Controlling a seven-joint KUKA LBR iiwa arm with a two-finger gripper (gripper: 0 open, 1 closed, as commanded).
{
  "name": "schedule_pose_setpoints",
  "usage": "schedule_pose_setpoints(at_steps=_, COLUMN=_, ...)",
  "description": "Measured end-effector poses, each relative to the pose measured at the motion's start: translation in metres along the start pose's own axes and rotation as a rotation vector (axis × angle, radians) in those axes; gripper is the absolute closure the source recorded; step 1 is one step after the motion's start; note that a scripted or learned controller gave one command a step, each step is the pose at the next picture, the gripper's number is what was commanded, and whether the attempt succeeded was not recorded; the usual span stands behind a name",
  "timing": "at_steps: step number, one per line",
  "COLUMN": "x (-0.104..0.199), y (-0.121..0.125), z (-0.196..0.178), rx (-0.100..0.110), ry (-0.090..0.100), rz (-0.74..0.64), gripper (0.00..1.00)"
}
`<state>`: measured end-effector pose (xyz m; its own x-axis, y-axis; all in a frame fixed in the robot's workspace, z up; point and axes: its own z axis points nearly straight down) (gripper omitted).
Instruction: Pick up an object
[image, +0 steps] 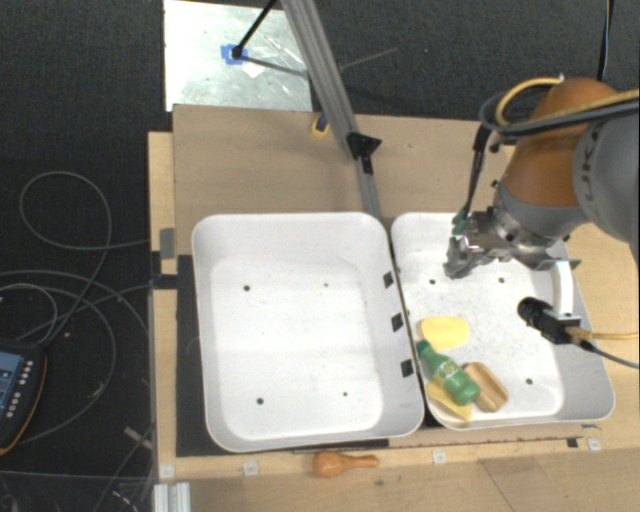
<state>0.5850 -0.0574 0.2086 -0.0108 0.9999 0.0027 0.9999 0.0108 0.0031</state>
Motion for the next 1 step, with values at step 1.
schedule_pose_setpoints(at_steps=1, x=0.0419, y=0.0125, z=-0.0042, rx=0.000, ry=-0.001, rz=0.000, gripper=1.00)
